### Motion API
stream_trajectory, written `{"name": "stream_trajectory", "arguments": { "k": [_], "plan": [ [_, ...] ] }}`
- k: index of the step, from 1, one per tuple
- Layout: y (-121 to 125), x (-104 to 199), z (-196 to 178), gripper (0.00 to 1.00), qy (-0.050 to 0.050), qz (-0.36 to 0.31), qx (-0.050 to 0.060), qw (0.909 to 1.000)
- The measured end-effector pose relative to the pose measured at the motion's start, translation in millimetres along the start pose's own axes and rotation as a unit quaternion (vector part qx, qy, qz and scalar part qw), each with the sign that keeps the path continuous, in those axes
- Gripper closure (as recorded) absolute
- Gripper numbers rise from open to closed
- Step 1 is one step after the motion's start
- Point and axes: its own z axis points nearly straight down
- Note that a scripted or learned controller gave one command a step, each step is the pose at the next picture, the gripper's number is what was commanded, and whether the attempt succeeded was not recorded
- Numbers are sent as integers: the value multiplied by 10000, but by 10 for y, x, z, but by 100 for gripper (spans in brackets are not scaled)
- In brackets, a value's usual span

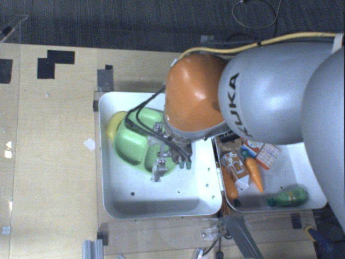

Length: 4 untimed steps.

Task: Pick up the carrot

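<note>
Orange carrot [254, 174] lies in right bin [307, 201] near its left wall, beside a green bottle [288, 196]. Gripper [166, 165] hangs over left bin [156, 206], touching green items [132, 144]; finger state unclear.

Two white bins [161, 206] are sitting on a tan bench [48, 161]. A grey arm [280, 90] is showing an orange band [191, 93]. The carrot [254, 174] is orange, near a dark green bottle [288, 197]; a light green object [132, 144] and a yellow one [114, 124] are lying at centre left.
</note>
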Motion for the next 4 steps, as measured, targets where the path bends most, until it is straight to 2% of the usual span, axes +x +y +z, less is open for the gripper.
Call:
{"name": "stream_trajectory", "arguments": {
  "k": [1,2,3,4],
  "plan": [
    [495,334,827,0,8,-1780,-3,9840],
    [499,-283,-3,0,-11,-2437,-4,9699],
    [512,160,1027,0,-58,-3077,-16,9515],
    [501,-187,344,0,-19,-2662,-8,9639]
  ]
}}
